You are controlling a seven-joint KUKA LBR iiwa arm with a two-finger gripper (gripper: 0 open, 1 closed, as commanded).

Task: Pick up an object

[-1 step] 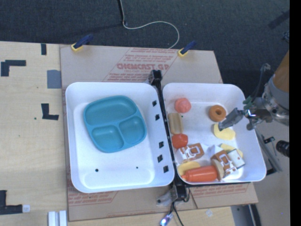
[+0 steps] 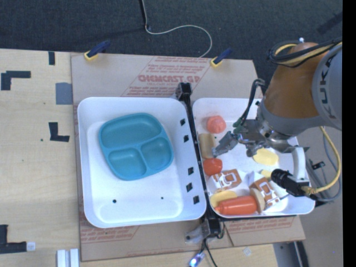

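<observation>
On the tabletop (image 2: 33, 149), two white bins side by side. Left bin (image 2: 92, 204): a blue divided plate (image 2: 135, 145), lying flat, nothing else of note. Right bin (image 2: 300, 209): a clutter of toy food. From its left wall going right: a tan piece (image 2: 206, 143) against the divider, an orange-pink ball (image 2: 216, 123) above it, a small red piece (image 2: 212, 166) below, then an orange-and-white block (image 2: 228, 178), a yellow slice (image 2: 223, 196), a long red-orange sausage (image 2: 239, 206) lying roughly left-right along the front wall, a second orange-and-white block (image 2: 267, 191), and a yellow lump (image 2: 265, 158) further right.

Gripper (image 2: 226, 145) over the right bin's middle, pointing left and slightly down, just right of the tan piece and above the small red piece. Fingers: cannot tell whether apart or together at this angle; nothing seen between them.

Likely target the tan piece or the small red piece: both lie just left and below the tip, so a short reach left and down needed. Crowding a risk: neighbours close, divider wall tight on the left.
</observation>
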